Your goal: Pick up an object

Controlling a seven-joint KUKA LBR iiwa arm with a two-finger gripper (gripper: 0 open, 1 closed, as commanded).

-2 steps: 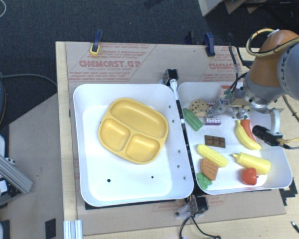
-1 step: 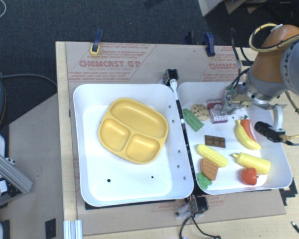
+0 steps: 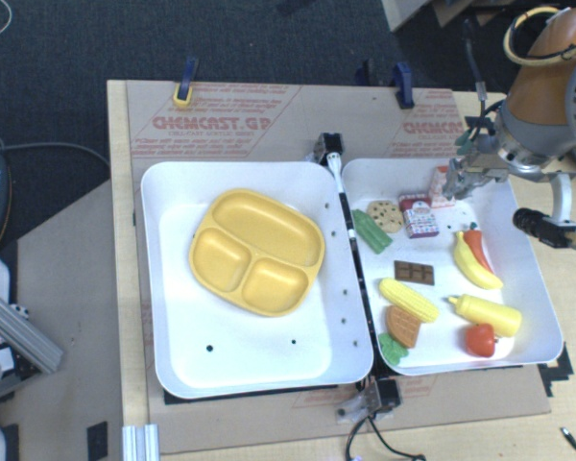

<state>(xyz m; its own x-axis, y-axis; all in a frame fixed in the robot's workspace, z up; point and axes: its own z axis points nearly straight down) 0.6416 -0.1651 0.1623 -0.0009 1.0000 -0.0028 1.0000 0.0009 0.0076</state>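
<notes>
A dark carpeted floor is seen around a bench (image 3: 269,113) covered with printed brown board, on which two shallow white bins are set side by side. Nearest the camera, in the right bin (image 3: 547,325), a red tomato (image 3: 479,339), a yellow bottle (image 3: 487,312) and a carrot-like piece with green leaves (image 3: 399,330) are found along the front edge, with a corn cob (image 3: 409,300) lying slantwise just behind them. Further in, a small brown chocolate bar (image 3: 414,273) is seen flat, and a banana (image 3: 472,262) with a red chilli (image 3: 479,249) pressed against it lies with its long axis running from front to back. Beyond these, a green pod (image 3: 371,229), a cookie (image 3: 385,215) and a small red-and-white carton (image 3: 420,217) are grouped near the back. The left bin (image 3: 168,286) is taken up by a yellow divided plate (image 3: 256,251). At the far right corner of the right bin, the gripper (image 3: 453,186) is held low above the bin floor; whether anything is gripped cannot be told from this view. The carton is judged the closest target, lying just to the gripper's left and slightly forward, with the cookie beside it as the only near obstruction.
</notes>
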